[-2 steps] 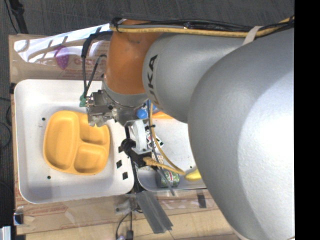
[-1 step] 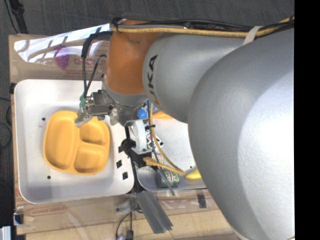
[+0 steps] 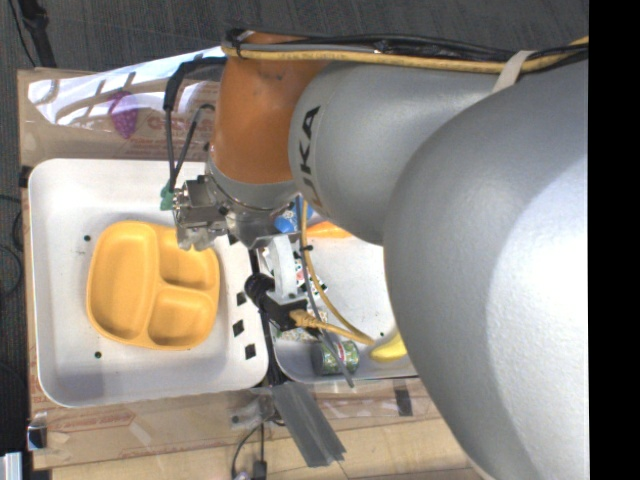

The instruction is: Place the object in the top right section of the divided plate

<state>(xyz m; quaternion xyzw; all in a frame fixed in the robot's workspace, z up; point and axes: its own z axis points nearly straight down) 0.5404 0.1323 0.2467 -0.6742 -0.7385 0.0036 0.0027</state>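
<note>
Yellow divided plate (image 3: 152, 286) sits in the left bin (image 3: 60, 368), mid-left of frame. My claw (image 3: 200, 228) hangs over the plate's upper right section, wrist mostly blocking it. Can't tell if it's spread or pinching anything, and can't pick out the object w/ certainty. So weight and grip spot are guesses: prob. small and light, take it across the middle.

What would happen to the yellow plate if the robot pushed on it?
The yellow plate would probably slide, not roll: it lies flat on the smooth floor of the left white bin. It looks like stiff moulded plastic with raised dividers, so it likely keeps its shape. It seems light, so a push near one edge might spin it.
</note>
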